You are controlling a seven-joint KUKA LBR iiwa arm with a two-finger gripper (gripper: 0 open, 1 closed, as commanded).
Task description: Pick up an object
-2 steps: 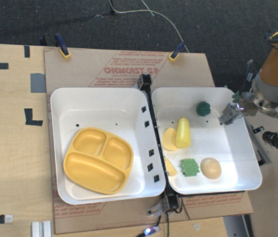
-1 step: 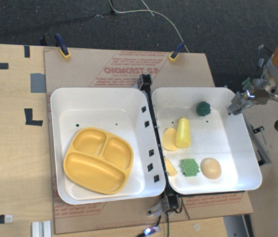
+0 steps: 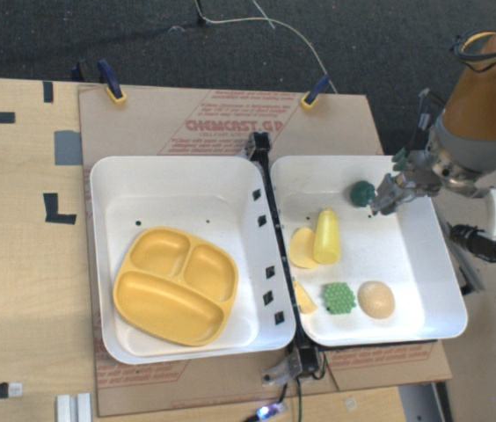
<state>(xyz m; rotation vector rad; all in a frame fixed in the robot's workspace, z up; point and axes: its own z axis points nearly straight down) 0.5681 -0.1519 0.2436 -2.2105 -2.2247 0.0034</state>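
- While the grey arm [image 3: 477, 112] reached in from the right, its gripper [image 3: 387, 193] hung over the upper right part of the right bin [image 3: 424, 253]; how far it was open could not be told, and nothing showed between its tips.
- Filling much of the left bin [image 3: 142, 187] lay a yellow divided tray [image 3: 175, 284].
- Mid-bin on the right stood a yellow bottle [image 3: 325, 236], touching a pale yellow disc [image 3: 302, 248].
- Nearer the front lay a beige ball [image 3: 375, 299], with a green bumpy ball [image 3: 339, 297] just beside it.
- Just left of the gripper sat a dark green ball [image 3: 361, 192].
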